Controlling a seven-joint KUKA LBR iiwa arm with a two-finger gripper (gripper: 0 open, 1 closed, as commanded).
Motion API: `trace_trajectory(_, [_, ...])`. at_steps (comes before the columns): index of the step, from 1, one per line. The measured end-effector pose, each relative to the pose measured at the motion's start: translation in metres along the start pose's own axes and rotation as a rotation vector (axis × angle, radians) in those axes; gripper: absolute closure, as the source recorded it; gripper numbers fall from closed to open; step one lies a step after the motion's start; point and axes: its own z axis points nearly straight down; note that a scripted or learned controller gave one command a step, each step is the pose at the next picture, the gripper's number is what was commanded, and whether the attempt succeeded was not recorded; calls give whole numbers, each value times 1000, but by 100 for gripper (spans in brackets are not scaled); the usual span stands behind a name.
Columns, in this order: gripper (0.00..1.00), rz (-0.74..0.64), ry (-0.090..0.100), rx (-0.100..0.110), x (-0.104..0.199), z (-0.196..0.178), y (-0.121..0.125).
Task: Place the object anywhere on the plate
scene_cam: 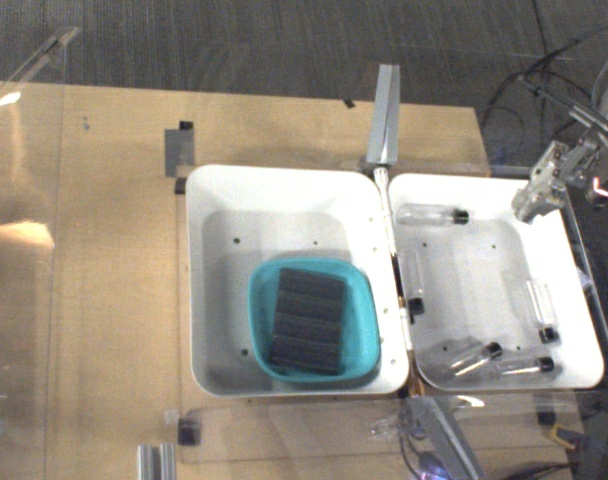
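- Vials, clear with dark caps, lie scattered in the right bin; which of them counts as the object I cannot tell; none lies on the turquoise plate, which sits in the left bin toward its near right corner, bearing a dark ribbed block
- hand hovers over the right bin's far right corner, at the rim; whether it is released or clenched I cannot tell; nothing shows gripped in it
- vial at the far edge lies with its long axis along that edge, cap pointing right
- vial against the left wall runs far to near, cap at the near end
- vial by the right wall runs far to near likewise, cap nearest the near edge
- two vials in the near right corner lie roughly crosswise, caps to the right; the left one is slanted
- risk, as I judge it: round clear vials may roll or slip from a pinch taken along the axis; a grip across the axis looks safer
- risk: vials hugging the walls leave little room beside them; the hand may strike the rim
- risk: the block fills most of the plate; a vial dropped on its ribs may roll off into the bin; the bare turquoise margin is narrow
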Motion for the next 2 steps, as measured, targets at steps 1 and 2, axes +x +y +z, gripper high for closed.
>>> trace_trajectory(1, [100, -58, 6, 0, 26, 195, 12])
trace_trajectory(2, [100, -153, 2, -3, 24, 201, 101])
